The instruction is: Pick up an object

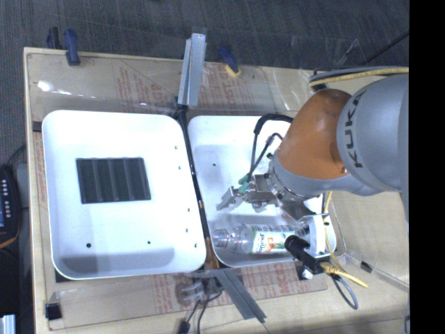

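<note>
A clear plastic bottle (254,241) with a colourful label lies on its side along the near wall of the right bin (208,145), cap end pointing left. My gripper (235,192) hangs over the middle of that bin, just above and beyond the bottle, pointing left. It is open, with nothing between its fingers. A small green bit (244,182) shows at the upper finger; I cannot tell what it is. A dark grey ribbed rectangular block (113,179) lies flat in the middle of the left bin (62,127).
The arm's grey and orange body (327,145) covers the right half of the right bin. A metal divider (191,68) stands between the bins at the back. Blue clamps (69,44) hold the bench's far edge.
</note>
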`<action>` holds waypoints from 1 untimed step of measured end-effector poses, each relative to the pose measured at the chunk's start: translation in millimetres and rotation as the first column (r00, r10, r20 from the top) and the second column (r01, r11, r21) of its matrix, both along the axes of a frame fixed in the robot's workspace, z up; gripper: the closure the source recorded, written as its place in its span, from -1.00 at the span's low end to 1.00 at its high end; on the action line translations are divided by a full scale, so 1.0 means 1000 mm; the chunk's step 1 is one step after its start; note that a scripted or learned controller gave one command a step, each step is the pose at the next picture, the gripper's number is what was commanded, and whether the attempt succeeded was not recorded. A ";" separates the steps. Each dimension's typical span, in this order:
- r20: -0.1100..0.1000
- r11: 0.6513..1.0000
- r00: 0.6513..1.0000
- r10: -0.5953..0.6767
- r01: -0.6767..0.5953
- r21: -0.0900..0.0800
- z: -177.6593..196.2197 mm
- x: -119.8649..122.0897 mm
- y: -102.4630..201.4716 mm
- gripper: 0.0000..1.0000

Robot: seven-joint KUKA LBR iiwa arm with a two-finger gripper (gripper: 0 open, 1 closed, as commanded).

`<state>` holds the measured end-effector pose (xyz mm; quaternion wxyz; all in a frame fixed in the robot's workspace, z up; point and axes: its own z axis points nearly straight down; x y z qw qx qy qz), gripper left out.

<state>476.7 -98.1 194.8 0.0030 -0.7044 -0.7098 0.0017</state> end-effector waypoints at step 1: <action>0.006 1.000 1.000 0.024 -0.024 -0.002 0.062 0.000 -0.047 -1.00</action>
